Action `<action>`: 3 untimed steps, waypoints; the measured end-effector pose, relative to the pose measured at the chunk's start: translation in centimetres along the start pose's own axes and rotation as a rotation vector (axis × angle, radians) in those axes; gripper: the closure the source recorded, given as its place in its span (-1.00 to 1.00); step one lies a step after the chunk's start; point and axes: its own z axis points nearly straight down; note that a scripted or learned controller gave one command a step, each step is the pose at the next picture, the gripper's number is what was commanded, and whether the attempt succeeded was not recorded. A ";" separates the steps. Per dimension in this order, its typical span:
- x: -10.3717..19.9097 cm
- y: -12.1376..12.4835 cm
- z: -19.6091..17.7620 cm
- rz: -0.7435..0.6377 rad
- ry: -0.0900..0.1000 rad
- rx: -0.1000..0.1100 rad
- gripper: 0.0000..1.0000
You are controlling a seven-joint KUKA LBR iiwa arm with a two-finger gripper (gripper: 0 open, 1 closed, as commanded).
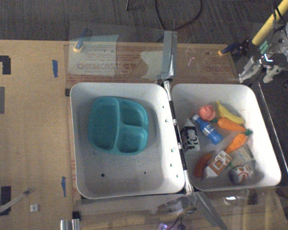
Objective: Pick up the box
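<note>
Right bin [264, 128] crowded, box [219, 163] near front edge, fingers [259, 67] spread outside.

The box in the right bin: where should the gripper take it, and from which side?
Judging by its pose, grip the box across its narrow width, coming from above. It lies tilted, with the sausage and can crowding its ends, so its long sides look freest.

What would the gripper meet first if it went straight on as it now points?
Probably the far corner rim of the right bin, since the gripper hangs pointing down just beyond it; depth is unclear, so it could land on the bench beside it.
</note>
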 end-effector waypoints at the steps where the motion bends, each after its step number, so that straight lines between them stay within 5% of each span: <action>1: 9.0 -3.2 10.3 -0.205 0.000 0.000 -1.00; 2: 9.9 -0.9 17.6 -0.165 -0.002 -0.006 -1.00; 3: 9.8 -0.7 16.3 -0.164 -0.004 -0.013 1.00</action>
